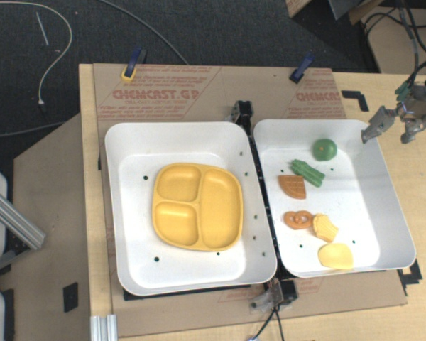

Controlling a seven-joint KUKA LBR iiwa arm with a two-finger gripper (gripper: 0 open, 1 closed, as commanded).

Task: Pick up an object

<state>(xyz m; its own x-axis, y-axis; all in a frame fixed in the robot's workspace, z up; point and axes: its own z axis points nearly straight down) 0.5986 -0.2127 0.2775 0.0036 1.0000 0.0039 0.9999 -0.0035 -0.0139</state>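
My gripper (392,128) hangs at the far right, above the back right corner of the right bin (383,190), with its fingers spread and nothing between them. In that bin lie a green ball (324,148), a green pickle-like piece (307,172), an orange-brown wedge (292,187), an orange ring-shaped piece (297,219), a small yellow piece (324,227) and a larger pale yellow piece (335,255). All of them sit to the left of and nearer the front than the gripper.
The left bin (128,190) holds a yellow divided plate (197,206). Blue clamps (133,64) (302,69) grip the cardboard at the bench's back edge. A black bracket (242,111) sits between the bins at the back.
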